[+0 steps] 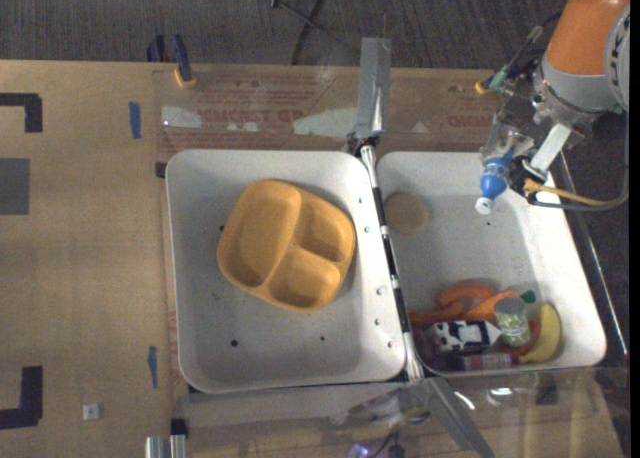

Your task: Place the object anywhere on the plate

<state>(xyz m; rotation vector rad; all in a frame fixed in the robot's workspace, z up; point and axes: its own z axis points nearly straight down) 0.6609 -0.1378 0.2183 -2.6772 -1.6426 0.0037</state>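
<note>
While claw [490, 186] hovers above right bin [585, 276], toys [490, 321] clustered below, plate [287, 244] left.

no legible text anywhere

Grey arm [560, 96], orange band [592, 26], yellow cable [575, 201]
</note>
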